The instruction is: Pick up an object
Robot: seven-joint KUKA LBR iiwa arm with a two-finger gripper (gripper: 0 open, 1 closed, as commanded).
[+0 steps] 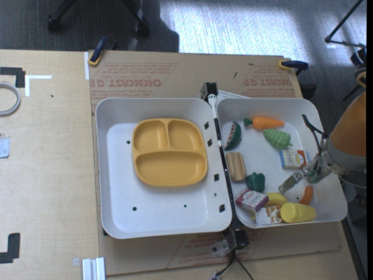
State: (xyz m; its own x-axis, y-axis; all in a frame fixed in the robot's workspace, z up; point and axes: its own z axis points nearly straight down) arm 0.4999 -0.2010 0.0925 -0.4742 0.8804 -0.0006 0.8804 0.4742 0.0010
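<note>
Sitting in the left bin [116,214], a yellow divided plate [170,151] lies well left of the gripper [295,181]. In the right bin [332,206], a watermelon slice [233,135], bread piece [236,165] and green pepper [255,181] lie left of the gripper. A carrot [267,122] and green corn [277,138] sit above it, a yellow bottle [297,213] just below it. Whether the gripper is open or closed cannot be told; nothing shows between its fingers.

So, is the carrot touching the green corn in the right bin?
Apart. The camera view shows a strip of white bin floor between the carrot and the green corn just below it.
</note>
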